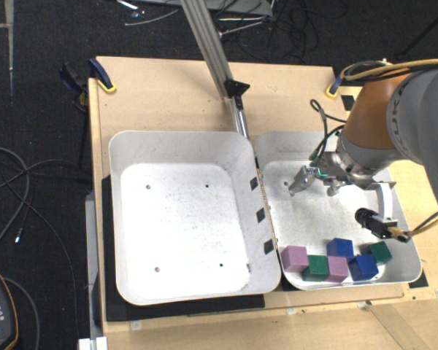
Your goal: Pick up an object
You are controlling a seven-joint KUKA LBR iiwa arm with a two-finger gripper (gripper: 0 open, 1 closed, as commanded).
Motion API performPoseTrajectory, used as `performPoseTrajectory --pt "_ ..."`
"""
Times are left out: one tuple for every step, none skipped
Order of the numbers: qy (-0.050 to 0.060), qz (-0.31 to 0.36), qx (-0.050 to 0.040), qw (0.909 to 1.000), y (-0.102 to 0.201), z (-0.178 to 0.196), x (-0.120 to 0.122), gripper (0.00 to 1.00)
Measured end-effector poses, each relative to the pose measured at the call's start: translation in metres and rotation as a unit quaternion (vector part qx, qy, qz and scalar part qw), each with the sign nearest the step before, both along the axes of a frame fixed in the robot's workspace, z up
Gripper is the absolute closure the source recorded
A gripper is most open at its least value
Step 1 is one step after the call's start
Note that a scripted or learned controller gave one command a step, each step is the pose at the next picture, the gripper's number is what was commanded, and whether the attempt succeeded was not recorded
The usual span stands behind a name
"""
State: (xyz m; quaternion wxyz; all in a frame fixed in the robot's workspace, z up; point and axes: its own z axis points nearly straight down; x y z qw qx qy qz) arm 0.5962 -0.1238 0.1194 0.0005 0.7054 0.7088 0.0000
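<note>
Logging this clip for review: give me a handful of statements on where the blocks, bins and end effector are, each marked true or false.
1. The blocks lie in the right bin. True.
2. The blocks are spread across the bin's far end. False: they cluster along its near edge.
3. The end effector hangs over the right bin. True.
4. A block sits between the end effector's fingers. False: nothing is seen there, and the blocks lie apart from it.
5. Two of the blocks are pink. True: one at the cluster's left, one near its middle.
</note>
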Motion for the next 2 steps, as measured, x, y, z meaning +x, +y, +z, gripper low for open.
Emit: performPoseTrajectory --pt "0.002 -0.001 0.0006 1.0000 0.022 -0.026 -0.011 0.00" --pt "-0.005 0.000 -0.0007 1.0000 0.019 0.070 0.012 0.00"
